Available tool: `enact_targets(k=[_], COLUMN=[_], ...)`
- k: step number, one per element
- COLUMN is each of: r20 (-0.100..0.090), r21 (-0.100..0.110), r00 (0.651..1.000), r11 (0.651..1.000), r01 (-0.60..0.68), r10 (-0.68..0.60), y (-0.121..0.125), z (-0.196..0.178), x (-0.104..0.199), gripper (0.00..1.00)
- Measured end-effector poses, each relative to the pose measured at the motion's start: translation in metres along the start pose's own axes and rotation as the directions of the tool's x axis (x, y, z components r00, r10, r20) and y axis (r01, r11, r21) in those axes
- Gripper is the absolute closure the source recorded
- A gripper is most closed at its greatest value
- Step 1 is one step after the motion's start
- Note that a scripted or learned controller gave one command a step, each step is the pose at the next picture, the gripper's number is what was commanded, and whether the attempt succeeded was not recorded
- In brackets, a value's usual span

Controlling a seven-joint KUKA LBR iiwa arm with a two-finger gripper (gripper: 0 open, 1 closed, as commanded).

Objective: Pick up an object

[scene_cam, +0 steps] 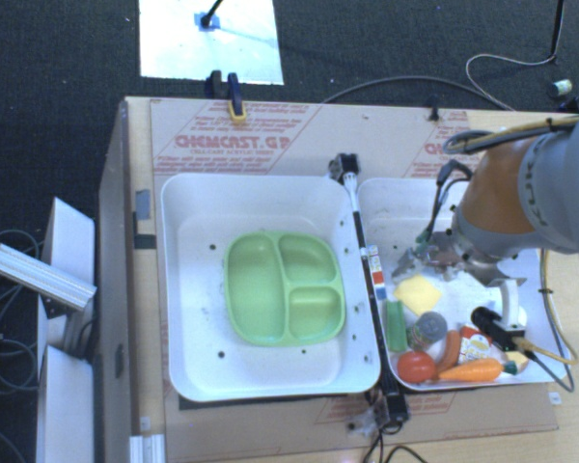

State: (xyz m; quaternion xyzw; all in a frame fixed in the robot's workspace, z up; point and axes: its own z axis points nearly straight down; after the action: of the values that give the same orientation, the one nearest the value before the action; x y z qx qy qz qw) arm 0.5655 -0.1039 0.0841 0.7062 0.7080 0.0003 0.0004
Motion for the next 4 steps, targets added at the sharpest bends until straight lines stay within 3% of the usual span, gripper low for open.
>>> enact_targets(k=[1, 2, 3, 4], r20=[0.0, 0.0, 0.001, 0.003], r21=[-0.003, -0.003, -0.002, -0.006], r00=[1.0, 1.0, 1.0, 1.0], r11=[1.0, 1.0, 1.0, 1.0], r01=[0.001, 0.001, 0.001, 0.001], r10=[-0.001, -0.001, -0.001, -0.001], y=[0.001, 0.001, 0.075, 0.102], z=[-0.011, -0.011, -0.001, -0.128], x=[0.0, 0.0, -0.022, -0.078], gripper=[1.0, 0.0, 0.0, 0.0])
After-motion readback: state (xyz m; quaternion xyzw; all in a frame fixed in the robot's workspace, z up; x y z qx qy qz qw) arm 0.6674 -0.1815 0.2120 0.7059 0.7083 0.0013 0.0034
